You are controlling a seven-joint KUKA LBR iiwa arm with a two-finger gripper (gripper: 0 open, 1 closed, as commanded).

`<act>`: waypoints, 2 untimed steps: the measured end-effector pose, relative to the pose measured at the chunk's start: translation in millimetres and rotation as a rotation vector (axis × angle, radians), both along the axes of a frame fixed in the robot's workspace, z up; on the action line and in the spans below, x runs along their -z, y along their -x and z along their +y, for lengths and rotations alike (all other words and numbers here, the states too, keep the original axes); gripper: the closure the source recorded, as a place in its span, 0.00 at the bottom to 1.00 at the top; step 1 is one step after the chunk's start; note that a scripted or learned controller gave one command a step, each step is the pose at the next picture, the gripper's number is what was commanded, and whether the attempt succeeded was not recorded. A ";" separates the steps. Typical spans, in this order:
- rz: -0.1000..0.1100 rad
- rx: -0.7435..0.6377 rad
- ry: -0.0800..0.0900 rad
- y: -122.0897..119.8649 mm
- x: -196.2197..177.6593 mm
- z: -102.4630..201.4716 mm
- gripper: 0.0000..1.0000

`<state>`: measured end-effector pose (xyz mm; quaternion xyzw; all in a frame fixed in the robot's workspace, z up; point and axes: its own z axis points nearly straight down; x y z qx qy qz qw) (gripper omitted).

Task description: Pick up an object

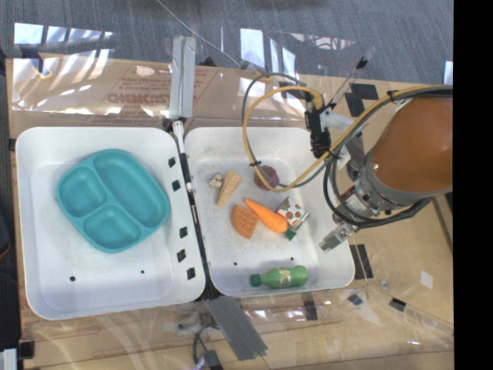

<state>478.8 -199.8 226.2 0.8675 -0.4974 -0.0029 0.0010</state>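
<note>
Two shallow white bins sit side by side on the bench, the left bin (35, 284) and the right bin (223, 284), meeting along a central divider. The arm (412, 149), with its broad orange band, looms over the right bin's right edge, yellow and black cables looping off it above the bin. Its gripper is lost beneath the wrist (so whether it is open, closed or carrying anything cannot be told).

A teal divided plate (113, 199) with three compartments lies in the left bin, tilted so its long axis runs upper left to lower right.

In the right bin, a green bottle (279, 277) lies on its side near the front wall, long axis left to right. The carrot (266, 216) lies mid-bin, its axis slanting from upper left down to lower right, beside an orange waffle-textured piece (244, 222) on its left and a small carton (293, 216) on its right. Farther back sit a purple onion (266, 176) and a tan cone (226, 187).
</note>
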 end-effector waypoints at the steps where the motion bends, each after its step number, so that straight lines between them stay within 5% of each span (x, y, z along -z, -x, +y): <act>1: -0.001 0.275 0.001 2.2 10.8 -2.6 1.00; 2: -0.005 0.139 0.001 1.1 14.6 -2.0 1.00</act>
